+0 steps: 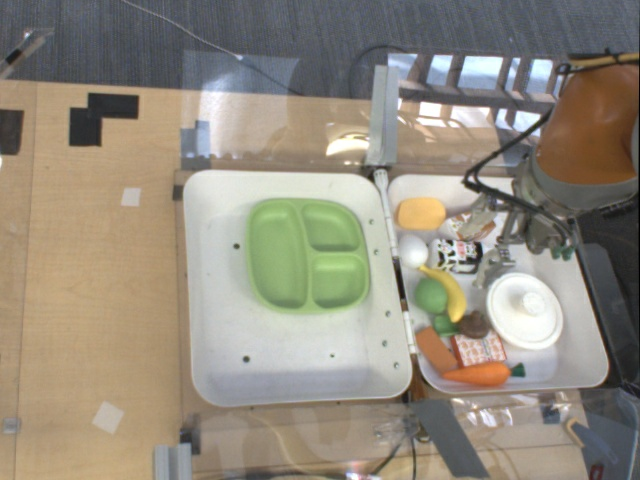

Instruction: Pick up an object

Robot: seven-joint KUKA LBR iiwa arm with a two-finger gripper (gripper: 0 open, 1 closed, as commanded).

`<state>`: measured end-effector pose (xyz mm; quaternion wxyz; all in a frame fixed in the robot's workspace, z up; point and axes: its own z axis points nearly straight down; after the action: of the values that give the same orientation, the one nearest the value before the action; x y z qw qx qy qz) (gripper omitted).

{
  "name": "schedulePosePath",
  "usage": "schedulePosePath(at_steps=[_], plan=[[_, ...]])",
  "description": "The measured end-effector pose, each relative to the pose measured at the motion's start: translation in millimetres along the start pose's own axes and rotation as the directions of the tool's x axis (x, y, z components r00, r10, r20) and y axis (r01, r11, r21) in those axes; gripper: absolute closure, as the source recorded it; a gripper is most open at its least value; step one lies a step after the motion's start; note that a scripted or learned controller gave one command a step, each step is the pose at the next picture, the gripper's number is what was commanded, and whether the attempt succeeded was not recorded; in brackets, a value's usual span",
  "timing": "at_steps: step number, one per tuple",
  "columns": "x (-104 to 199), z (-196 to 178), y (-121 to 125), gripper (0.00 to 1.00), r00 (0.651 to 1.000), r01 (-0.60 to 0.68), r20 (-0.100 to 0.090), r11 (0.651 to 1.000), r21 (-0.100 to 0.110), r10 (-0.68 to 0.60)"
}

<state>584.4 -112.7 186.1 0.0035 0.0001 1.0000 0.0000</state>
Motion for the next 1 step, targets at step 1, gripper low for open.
schedulePosePath(at_steps=[1], plan=[[-9.2,88.7,13.9,0.0,1.0,-0.027,0.004,1.0,0.0,0.027]])
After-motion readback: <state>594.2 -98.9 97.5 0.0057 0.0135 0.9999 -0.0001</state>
